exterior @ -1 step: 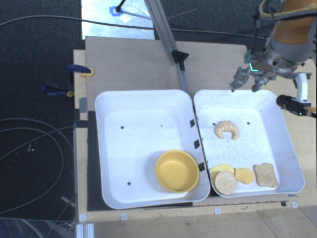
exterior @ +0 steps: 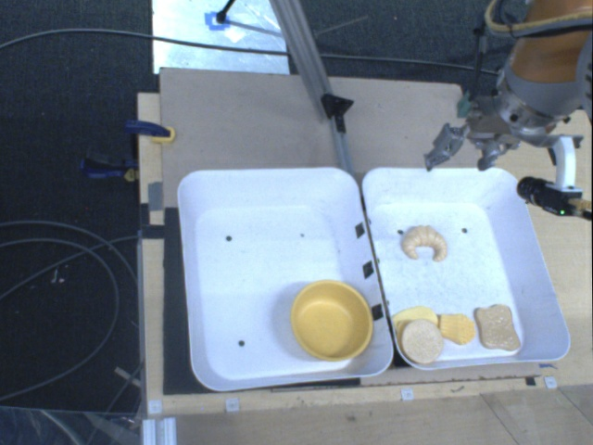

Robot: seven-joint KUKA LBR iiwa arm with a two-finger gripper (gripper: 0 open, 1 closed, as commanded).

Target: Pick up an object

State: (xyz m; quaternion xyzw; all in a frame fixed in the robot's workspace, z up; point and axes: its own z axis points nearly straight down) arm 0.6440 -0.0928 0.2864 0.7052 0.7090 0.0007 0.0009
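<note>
Two dark fingers of the end effector (exterior: 460, 150) stand spread apart with nothing between them, hanging above the far rim of the right bin (exterior: 554, 290), under the grey wrist and its orange band. Nearest to it, well inside that bin and toward the camera from the fingers, lies a croissant (exterior: 424, 241): pale tan, curved like a crescent with both tips pointing toward the near side. It sits apart from the end effector, untouched, on the bin's speckled white floor. Farther on, along the near wall of the same bin, a round cracker-like disc (exterior: 422, 341) rests partly over a yellow piece (exterior: 416, 316), with a ridged yellow chip (exterior: 457, 328) just beside it and a slice of bread (exterior: 498, 327) to the right. Across the divide, the left bin (exterior: 213, 276) holds a yellow bowl (exterior: 332, 319), upright, near its front right corner. Both bins rest on the brown surface (exterior: 241, 119).
</note>
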